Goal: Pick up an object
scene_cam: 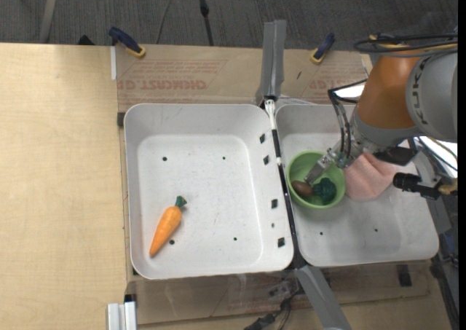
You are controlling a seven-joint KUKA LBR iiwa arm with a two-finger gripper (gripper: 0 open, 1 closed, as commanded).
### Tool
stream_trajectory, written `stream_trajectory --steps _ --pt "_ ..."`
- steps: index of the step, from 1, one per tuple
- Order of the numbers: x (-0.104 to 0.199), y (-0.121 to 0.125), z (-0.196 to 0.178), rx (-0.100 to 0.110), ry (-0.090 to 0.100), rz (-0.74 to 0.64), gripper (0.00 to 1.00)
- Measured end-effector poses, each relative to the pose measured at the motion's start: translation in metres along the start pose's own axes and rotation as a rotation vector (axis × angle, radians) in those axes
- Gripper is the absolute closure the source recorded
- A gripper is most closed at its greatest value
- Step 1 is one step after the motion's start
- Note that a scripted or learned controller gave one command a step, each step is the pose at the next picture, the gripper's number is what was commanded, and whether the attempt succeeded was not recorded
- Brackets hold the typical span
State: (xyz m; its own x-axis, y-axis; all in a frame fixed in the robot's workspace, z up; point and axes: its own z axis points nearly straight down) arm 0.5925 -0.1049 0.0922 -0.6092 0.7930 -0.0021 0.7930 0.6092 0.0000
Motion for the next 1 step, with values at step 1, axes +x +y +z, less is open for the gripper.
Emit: stream_trajectory --steps 1 --pt "0.0253 -0.0307 0.0000 0.000 0.001 0.219 0.00"
